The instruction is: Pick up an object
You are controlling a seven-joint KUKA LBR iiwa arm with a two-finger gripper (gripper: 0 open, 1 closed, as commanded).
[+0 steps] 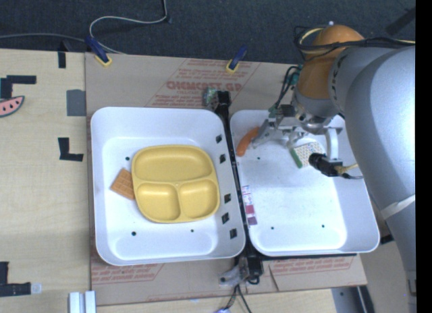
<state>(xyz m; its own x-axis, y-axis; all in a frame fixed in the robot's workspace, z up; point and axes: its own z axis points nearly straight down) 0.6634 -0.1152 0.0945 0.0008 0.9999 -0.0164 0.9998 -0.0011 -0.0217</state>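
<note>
While my gripper (287, 129) hangs low over the upper part of the right bin (304, 234), I cannot tell from this slanted view how its jaws stand. Just left of it an orange carrot-like piece (245, 141) lies tilted near the bin's upper left corner, and a small pale object with a green edge (302, 151) sits just below the wrist. Left of centre in the frame, the left bin (111, 237) holds a yellow divided plate (175, 182), with a tan cracker-like piece (123, 183) tucked at its left rim.

cracker (122, 183): part under yellow plate (177, 182) | arm (385, 123): cut by right edge
</note>
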